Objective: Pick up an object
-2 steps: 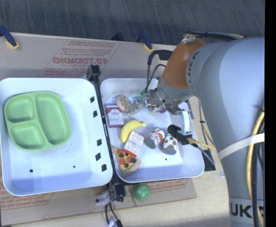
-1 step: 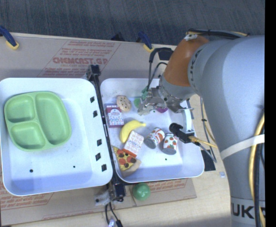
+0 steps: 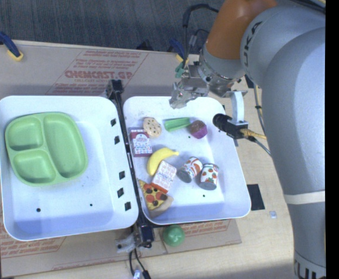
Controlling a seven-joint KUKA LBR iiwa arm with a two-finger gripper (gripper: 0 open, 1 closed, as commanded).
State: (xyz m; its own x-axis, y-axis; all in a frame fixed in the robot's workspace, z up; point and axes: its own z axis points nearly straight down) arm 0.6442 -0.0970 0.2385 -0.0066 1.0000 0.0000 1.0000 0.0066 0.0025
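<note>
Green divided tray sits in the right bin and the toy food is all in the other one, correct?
Not quite. The camera view shows the green divided tray in the left bin; the toy food, such as the banana and pizza slice, lies in the right bin.

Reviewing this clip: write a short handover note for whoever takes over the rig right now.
Gripper: above the far rim of the right bin, nothing seen between its fingers; open or shut unclear.
Right bin: cookie, green stick, purple piece, red carton, banana, two cans, pizza slice.
Left bin: green divided plate.
Green ball sits on the bench outside.
Done: nothing picked.
Left: grasp and lift one object.
</note>
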